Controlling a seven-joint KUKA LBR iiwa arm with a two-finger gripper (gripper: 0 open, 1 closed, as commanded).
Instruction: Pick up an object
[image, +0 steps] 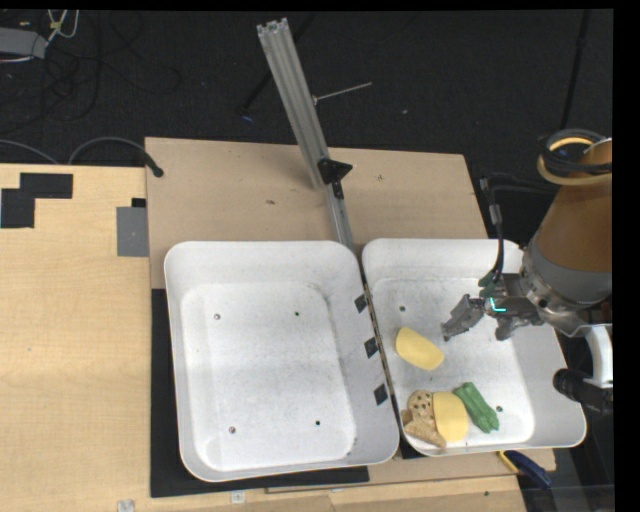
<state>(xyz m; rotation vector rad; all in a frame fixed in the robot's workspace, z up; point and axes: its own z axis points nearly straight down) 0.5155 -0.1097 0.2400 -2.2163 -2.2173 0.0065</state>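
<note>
Near the front edge of the right bin (520, 425) sit a beige spotted piece (422, 418), a yellow block (450, 417) touching it, and a green object (477, 407) just beside that. Farther back, a yellow lump (419, 349) lies alone near the divider. Gripper (482, 317) hovers over right bin, up-right of the lump, fingers spread apart, nothing between them. Left bin (262, 350) on table (80, 300).
</note>
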